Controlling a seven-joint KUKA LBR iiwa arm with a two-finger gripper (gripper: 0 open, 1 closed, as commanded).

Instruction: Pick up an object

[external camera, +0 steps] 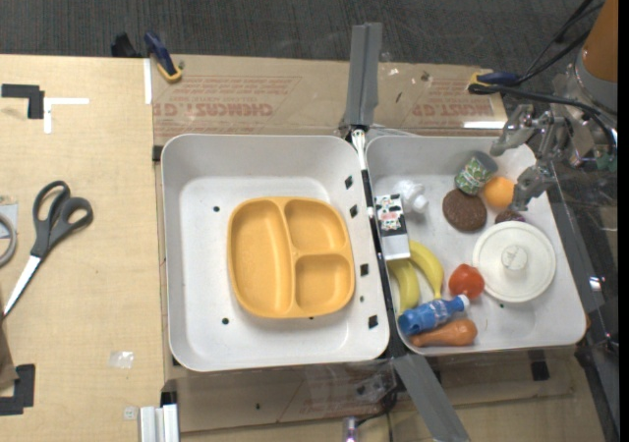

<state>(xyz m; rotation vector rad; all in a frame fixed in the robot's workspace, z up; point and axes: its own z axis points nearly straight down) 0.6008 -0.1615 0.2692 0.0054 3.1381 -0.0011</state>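
The right bin (565, 317) holds several items: a green can (476, 174), an orange (498, 193), a brown disc (464, 210), a white round lid (514, 260), a red tomato (467, 280), bananas (418, 273), a blue bottle (432, 313), a carrot (444, 334) and a small labelled carton (390, 219). My gripper (518, 163) hovers over the bin's far right corner, just right of the can and the orange. It is open, with nothing between its fingers.
The left bin (187, 234) contains a yellow divided plate (292, 256). Scissors (49, 224) lie on the wooden bench at far left. Blue clamps (162, 55) (496, 82) sit at the back on the cardboard (246, 101). Cables hang at the right.
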